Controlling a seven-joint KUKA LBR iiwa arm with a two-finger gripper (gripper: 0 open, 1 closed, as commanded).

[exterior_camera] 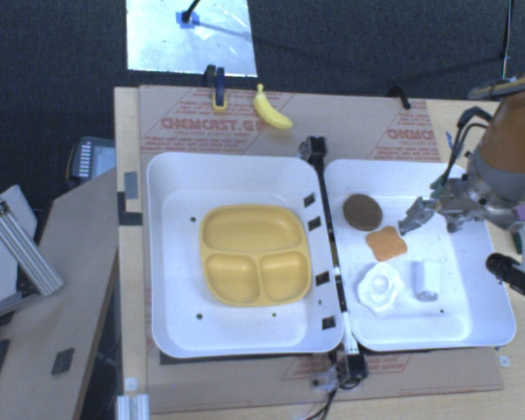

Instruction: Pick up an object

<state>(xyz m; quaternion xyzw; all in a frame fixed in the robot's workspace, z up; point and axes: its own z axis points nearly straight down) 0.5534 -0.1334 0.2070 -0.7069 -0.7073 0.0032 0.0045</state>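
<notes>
Toast (386,243) lies just below the slanted arm's (507,147) empty, slightly parted pincer (409,221).

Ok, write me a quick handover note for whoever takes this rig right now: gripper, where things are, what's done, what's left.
Gripper: low over the right bin, beside the orange piece, nothing seen between its fingers.
Right bin also holds a brown disc, a white fried-egg toy and a small white cylinder.
Left bin holds the yellow divided tray.
Done: nothing picked up.
Left: grasp and lift one object.
</notes>
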